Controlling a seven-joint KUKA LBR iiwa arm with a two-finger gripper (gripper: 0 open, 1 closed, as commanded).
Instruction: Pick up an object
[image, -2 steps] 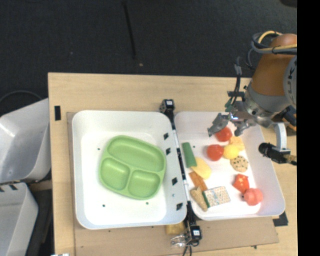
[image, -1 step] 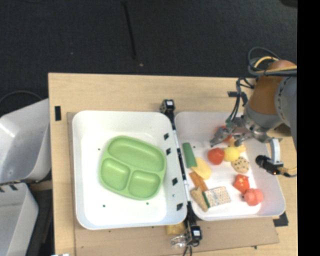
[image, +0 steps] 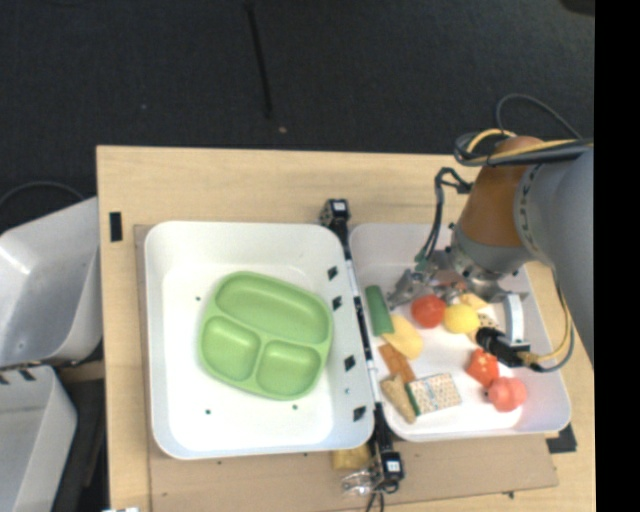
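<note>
Wooden bench (image: 250, 185), two white bins; left bin (image: 165, 400) holds a green divided plate (image: 265, 335). Gripper (image: 438, 285) sits low in the right bin (image: 545, 415), right above a red tomato (image: 428, 311) beside a yellow lemon (image: 461, 319). Jaw state: can't tell. Looks like the reach step; next needs closing on the tomato, then a straight lift.

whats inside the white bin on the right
The right white bin holds a green stick, red ball, yellow round fruit, two more red pieces and a patterned card. The arm covers its far corner.
</note>
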